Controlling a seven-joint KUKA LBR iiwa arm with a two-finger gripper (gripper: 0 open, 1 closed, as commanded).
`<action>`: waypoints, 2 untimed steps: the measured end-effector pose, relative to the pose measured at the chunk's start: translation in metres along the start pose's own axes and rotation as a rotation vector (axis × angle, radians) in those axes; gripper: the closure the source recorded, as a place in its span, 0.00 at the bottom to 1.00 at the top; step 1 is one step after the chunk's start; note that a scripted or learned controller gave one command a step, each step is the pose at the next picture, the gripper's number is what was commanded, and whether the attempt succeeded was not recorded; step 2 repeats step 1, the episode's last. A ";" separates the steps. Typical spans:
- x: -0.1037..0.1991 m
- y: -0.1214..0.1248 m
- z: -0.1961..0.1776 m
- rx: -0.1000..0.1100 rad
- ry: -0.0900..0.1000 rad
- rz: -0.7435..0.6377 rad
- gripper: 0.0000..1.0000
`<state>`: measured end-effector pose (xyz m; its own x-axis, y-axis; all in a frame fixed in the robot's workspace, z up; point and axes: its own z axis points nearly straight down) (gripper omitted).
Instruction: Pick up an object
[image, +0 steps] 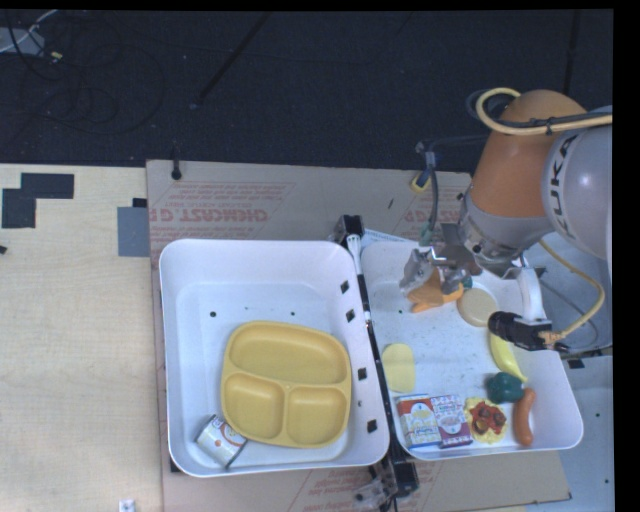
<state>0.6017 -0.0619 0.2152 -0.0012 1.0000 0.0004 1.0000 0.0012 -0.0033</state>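
The gripper (443, 277) is low in the right bin (572, 432), over an orange wedge-shaped piece (437, 296); I cannot tell its state. A yellow divided plate (287, 382) lies in the left bin (190, 300).

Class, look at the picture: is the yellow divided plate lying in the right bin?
No. The plate lies in the left bin, beside a small carton; the right bin holds the toy foods.

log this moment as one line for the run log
stage: reaching | hand: over right bin, at orange wedge | grasp: not confirmed | left bin: yellow tray, small carton
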 end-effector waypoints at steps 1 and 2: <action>0.046 -0.031 -0.004 0.002 0.000 0.000 1.00; 0.046 -0.031 -0.004 0.002 0.000 0.000 1.00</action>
